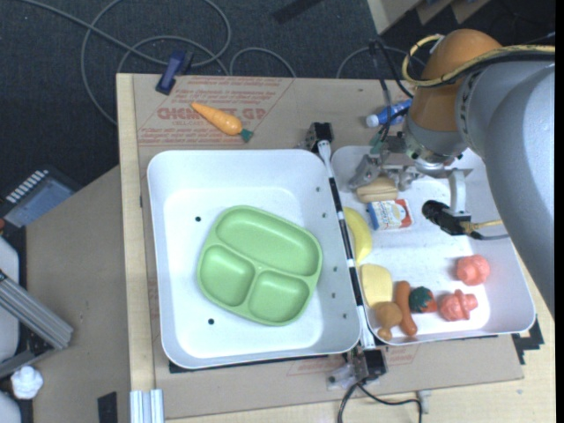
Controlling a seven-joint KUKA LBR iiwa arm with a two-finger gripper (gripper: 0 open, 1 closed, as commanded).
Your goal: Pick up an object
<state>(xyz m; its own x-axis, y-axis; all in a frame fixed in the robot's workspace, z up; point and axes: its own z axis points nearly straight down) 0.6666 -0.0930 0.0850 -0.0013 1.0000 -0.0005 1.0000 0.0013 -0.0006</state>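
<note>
My gripper [386, 174] hangs low over the far left corner of the right bin [515, 311], under the orange band of the arm. Its fingers stand apart, open, directly above a small tan block [381, 189]; whether they touch it I cannot tell. Close in front of the block lies a white and red carton [390, 214]. A yellow banana [357, 231] lies along the bin's left wall. Toward the near side of the bin sit a pale yellow piece [376, 282], a brown and orange toy [397, 314], a green piece [421, 298] and two pink toys [473, 270] [458, 306].
The left bin [176, 192] holds a green divided plate [258, 264]. An orange carrot toy [220, 118] lies on the bench behind that bin. A blue marker [388, 114] lies behind the right bin. The arm's grey body covers the right bin's far right side.
</note>
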